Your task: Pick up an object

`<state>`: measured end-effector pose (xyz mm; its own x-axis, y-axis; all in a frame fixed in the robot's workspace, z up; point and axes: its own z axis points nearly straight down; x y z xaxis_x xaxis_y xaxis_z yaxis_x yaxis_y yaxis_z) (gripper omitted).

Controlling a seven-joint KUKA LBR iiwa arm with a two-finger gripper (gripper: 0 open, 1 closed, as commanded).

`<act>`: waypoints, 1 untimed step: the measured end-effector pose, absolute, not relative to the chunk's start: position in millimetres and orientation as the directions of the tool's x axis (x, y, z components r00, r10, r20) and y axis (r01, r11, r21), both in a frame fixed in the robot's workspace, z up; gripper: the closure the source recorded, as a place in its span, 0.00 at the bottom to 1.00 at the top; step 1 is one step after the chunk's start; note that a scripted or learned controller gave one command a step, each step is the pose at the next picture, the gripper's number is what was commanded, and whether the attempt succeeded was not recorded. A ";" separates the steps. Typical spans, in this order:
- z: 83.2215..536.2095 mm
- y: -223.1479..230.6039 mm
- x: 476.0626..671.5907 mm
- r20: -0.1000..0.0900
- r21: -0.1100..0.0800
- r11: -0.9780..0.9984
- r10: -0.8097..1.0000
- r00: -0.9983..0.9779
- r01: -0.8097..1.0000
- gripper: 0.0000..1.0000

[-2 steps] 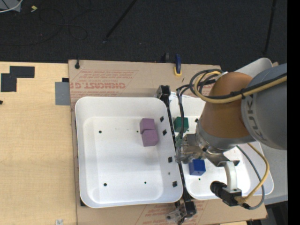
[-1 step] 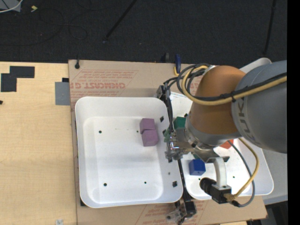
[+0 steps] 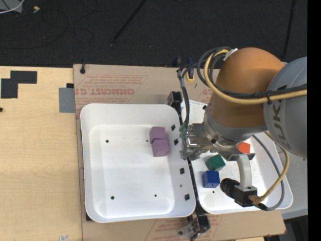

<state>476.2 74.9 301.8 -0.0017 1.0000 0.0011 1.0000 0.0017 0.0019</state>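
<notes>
A purple block (image 3: 159, 141) lies in the left bin (image 3: 100, 159), toward its right side. In the right bin (image 3: 220, 205) I see a green block (image 3: 215, 162), a blue block (image 3: 211, 178) just in front of it, and an orange block (image 3: 244, 147) partly hidden by the arm. My gripper (image 3: 196, 143) hangs over the left part of the right bin, close behind the green block and mostly covered by the wrist (image 3: 241, 94). Nothing shows between it and any block.
The divider between the two bins (image 3: 186, 169) runs just left of the gripper. The bulky orange-banded arm covers the back half of the right bin. Cardboard (image 3: 115, 87) lies under the bins, and wooden bench (image 3: 35, 159) extends to the left.
</notes>
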 end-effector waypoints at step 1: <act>381.0 43.4 476.4 0.000 0.005 0.002 1.000 -0.002 1.000 1.00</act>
